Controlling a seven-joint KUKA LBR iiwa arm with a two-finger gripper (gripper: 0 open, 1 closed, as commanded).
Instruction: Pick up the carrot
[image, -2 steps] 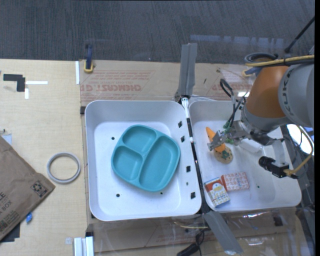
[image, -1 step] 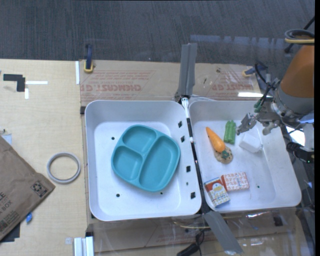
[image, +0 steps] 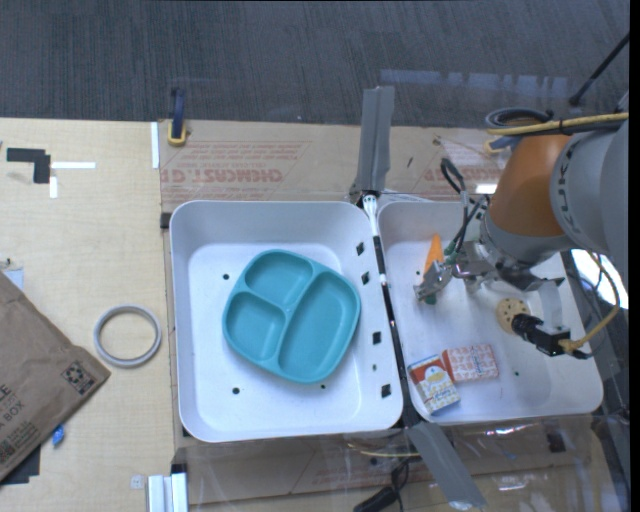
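One carrot (image: 434, 250) lies near the right bin's (image: 560, 400) far wall; hand (image: 432, 290) grip unclear.

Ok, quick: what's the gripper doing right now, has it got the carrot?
Gripper: low in the right bin, right beside the carrot; open or shut cannot be told, and no carrot is seen between its fingers.

Far to the left of my gripper (image: 432, 290), the brown cardboard box (image: 35, 375) shows the letters "BOX" at its edge, and behind the bins the cardboard sheet (image: 265, 160) carries red print, upside down, which I cannot read surely.
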